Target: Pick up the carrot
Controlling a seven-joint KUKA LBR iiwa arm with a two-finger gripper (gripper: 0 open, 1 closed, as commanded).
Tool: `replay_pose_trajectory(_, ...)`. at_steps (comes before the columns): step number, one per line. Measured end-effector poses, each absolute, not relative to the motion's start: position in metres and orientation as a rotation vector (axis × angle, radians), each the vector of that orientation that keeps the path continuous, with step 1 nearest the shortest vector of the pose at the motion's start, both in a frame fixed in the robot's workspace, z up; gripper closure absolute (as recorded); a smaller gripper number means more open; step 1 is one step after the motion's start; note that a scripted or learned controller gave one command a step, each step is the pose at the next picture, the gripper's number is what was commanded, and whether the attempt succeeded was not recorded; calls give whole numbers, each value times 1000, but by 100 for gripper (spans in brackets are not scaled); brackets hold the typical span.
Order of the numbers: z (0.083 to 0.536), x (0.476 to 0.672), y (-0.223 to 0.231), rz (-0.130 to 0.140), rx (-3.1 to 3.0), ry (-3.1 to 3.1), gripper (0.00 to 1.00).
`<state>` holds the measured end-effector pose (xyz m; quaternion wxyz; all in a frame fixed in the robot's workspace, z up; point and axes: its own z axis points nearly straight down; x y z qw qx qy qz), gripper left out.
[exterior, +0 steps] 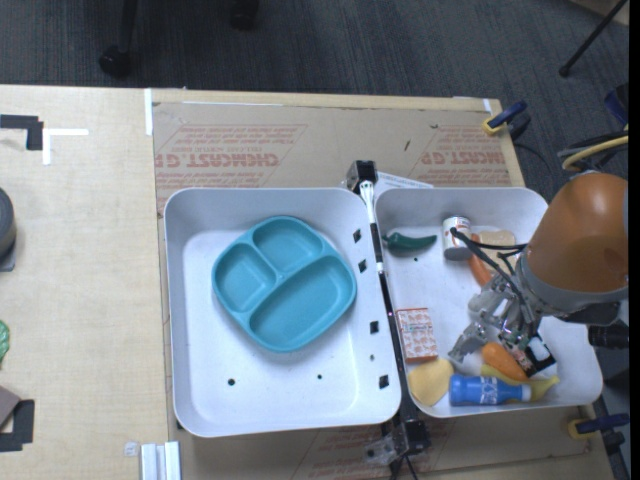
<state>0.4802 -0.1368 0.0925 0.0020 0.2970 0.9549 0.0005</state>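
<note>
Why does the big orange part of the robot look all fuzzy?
In the camera view, the arm's orange band sits nearest the lens, so it blurs; the blue plate looks sharper under soft, even light, and the carrot beside the hand is slightly soft.

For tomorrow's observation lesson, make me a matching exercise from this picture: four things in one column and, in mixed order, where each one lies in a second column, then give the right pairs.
Things:
1. blue divided plate
2. green pepper
3. blue bottle
4. carrot

Places:
A. front edge of the right bin, lying on its side
B. middle of the left bin
C. right bin, under the gripper, just behind the bottle
D. back of the right bin, near the divider

Pairs: 1-B, 2-D, 3-A, 4-C
</note>
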Motion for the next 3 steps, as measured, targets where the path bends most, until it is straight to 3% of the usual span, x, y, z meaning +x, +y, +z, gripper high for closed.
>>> replay_pose_trajectory(1, 102, 483, -137, 5, 939, 2986, 100)
replay_pose_trajectory(2, 146, 480, -124, 1, 1199, 2898, 100)
replay_pose_trajectory(3, 146, 480, -124, 1, 1201, 2897, 0)
